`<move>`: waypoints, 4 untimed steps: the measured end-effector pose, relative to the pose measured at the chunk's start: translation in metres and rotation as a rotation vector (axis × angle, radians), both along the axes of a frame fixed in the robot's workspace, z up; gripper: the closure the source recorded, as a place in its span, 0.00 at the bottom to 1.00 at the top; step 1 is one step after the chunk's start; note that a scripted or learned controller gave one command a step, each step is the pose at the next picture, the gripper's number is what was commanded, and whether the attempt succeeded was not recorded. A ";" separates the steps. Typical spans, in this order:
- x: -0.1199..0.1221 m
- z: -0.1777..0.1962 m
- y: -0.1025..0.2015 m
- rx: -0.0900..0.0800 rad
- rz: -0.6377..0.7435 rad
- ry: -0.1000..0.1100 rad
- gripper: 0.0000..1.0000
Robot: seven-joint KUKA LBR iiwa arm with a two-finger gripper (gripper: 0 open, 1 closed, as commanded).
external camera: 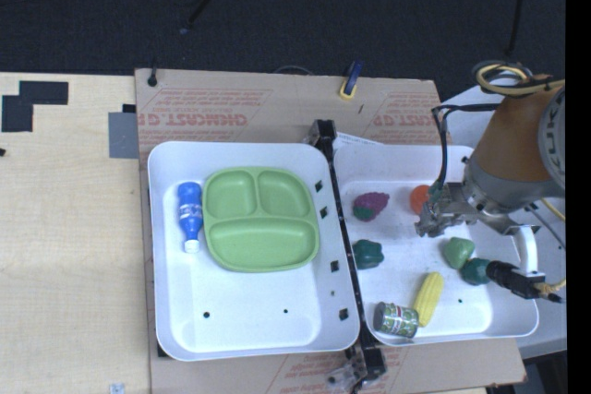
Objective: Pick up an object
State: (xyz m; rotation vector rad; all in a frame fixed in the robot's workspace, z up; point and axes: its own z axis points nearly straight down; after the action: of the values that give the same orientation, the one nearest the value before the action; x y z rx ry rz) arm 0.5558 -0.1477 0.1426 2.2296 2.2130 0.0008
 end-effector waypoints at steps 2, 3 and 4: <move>0.005 0.088 0.001 0.000 0.008 -0.002 1.00; 0.015 0.095 0.050 0.002 0.012 0.001 1.00; 0.024 0.098 0.103 0.002 0.013 0.002 1.00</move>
State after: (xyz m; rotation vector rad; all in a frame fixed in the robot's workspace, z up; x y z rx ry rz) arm 0.5798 -0.0447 0.2404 2.2178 2.2293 0.0001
